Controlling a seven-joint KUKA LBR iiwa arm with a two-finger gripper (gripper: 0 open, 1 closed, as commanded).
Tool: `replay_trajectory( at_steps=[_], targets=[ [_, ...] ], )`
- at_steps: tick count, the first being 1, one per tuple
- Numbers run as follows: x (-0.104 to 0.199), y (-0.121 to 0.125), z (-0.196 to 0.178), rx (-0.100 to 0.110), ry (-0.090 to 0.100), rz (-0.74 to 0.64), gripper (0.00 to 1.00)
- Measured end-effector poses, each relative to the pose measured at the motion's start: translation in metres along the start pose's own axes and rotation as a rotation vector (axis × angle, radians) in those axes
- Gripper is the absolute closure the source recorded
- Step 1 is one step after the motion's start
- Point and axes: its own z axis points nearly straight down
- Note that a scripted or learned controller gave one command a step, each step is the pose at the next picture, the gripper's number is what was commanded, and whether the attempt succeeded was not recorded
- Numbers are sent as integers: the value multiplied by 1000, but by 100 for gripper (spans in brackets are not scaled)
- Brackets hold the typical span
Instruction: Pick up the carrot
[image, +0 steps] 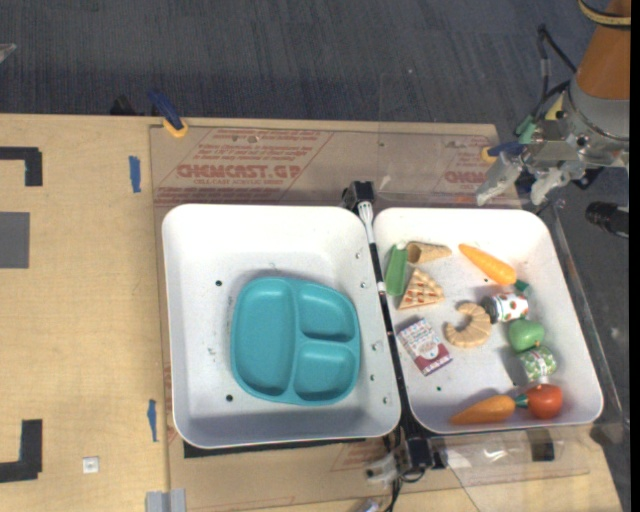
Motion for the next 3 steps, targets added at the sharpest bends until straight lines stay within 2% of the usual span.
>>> replay_trajectory(
  at_steps=[1,2,3],
  targets=[
    [-21,-46,166,11,1,155,0],
    [-38,-15,193,-5,1,245,0],
    [-38,-12,180,-13,-2,242,100]
  ],
)
